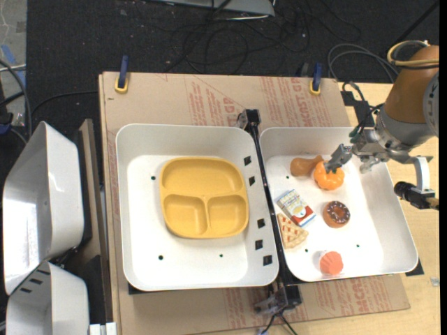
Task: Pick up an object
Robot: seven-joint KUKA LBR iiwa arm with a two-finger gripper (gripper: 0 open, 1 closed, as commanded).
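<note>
Right, we've got the gripper (340, 156) down in the right bin (391, 208), its dark fingers sitting just at the upper edge of the small orange pumpkin (329, 177), and honestly we cannot tell from up here whether those fingers are spread or pinched, or whether anything is between them. The pumpkin rests on the bin floor near the back, touching or almost touching the tan drumstick-shaped toy (305, 165) to its left. That crowding is our first worry: if we close off-centre, we judge a finger could land on the drumstick instead and shove both pieces apart. The pumpkin looks round and smooth, so a pinch near its top edge could squirt it out sideways. Further forward we see the chocolate doughnut (336, 214), the little carton (295, 208), the waffle slice (291, 231) and the orange-red ball (331, 262), all well apart from the fingers, so they seem safe from a stray knock. Over in the left bin (133, 208) the yellow divided plate (204, 196) sits out of the action. Our other concern is depth: come in too shallow and we lift away with nothing.
</note>
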